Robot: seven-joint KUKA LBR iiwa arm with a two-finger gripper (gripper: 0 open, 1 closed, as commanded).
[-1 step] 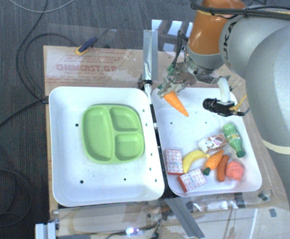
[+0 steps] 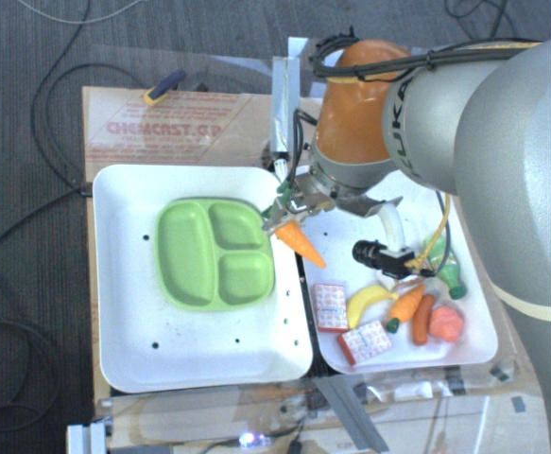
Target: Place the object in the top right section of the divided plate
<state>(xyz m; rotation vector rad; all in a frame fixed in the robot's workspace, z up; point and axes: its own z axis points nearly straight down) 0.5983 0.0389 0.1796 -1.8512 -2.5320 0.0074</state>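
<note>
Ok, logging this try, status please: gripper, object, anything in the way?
Gripper shut on carrot, over the rim between the bins. Plate in the left bin, top right section bare. Path clear.

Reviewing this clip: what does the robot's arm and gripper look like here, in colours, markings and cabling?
The arm is bulky, rounded and light grey, with a glossy orange band above the wrist. Dark lettering runs along the grey shell beside the band. Black cables loop over the orange section. The gripper is small, metallic and dark.
</note>
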